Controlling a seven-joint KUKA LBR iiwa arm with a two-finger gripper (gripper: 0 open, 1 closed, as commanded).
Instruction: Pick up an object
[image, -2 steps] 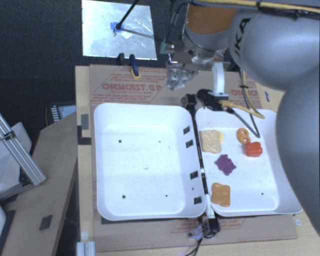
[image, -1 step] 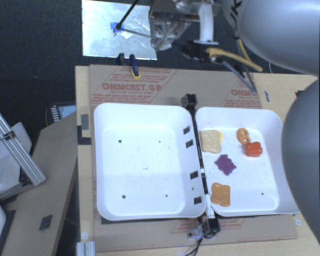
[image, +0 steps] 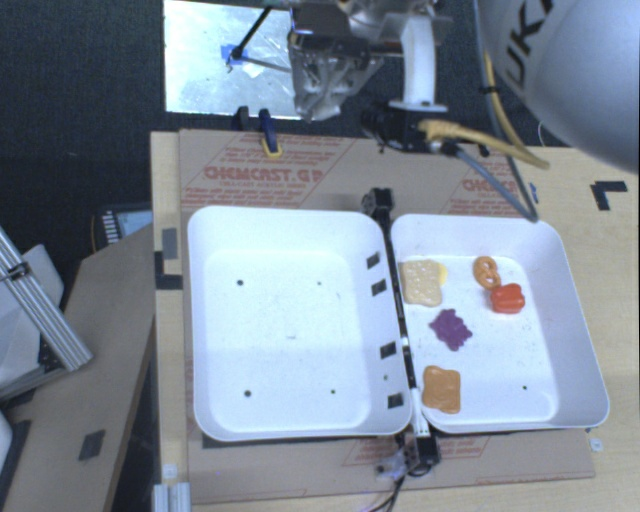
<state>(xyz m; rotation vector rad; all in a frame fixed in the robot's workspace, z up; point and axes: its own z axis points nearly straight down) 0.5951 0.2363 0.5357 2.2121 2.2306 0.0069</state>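
I see five small pieces in the right bin (image: 575, 340), all apart from one another: a pale tan slab (image: 422, 282) just beside the divider between the bins, an orange pretzel-shaped piece (image: 486, 270) with a red block (image: 507, 298) just below it and nearly touching, a purple lump (image: 451, 328) near the middle, and an orange-brown chunk (image: 442, 389) toward the near wall. The left bin (image: 215, 300) has only dark specks on its floor. The gripper (image: 322, 85) hangs high at the top of the view, above the cardboard sheet (image: 300, 170) behind the bins and well apart from every piece. Risks as I judge them: the tan slab sits so close to the divider that one finger could land on the bin wall and skid; the pretzel and red block are close enough that a descent on one may nudge or trap the other; the purple lump and orange-brown chunk look low and flat, so the fingers could shut above them and come up with nothing. The purple lump stands clearest of its neighbours and seems the safest target. Fingers: blurred against the shiny plate (image: 205, 60) behind; I cannot tell their spread, and I see nothing between them.
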